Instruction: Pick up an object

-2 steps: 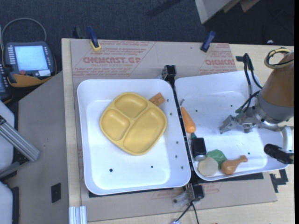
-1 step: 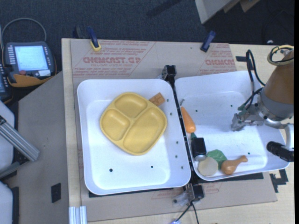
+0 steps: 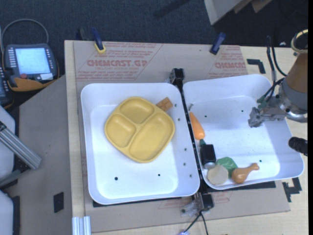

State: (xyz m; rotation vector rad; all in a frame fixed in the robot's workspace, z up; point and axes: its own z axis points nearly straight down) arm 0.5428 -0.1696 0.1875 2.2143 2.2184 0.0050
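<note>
Hovering well right of the carrot (image 3: 196, 126), hand (image 3: 255, 120), grip state unclear; carrot judged light, rigid; grasp mid-body.

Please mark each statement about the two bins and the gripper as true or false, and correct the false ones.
1. The yellow divided plate lies in the left bin. True.
2. The carrot lies on the yellow divided plate. False: it lies in the right bin, near its left wall.
3. The gripper is above the right bin. True.
4. The drumstick is held by the gripper. False: it lies near the right bin's front edge, apart from the gripper.
5. The black block is in the left bin. False: it is in the right bin.
</note>
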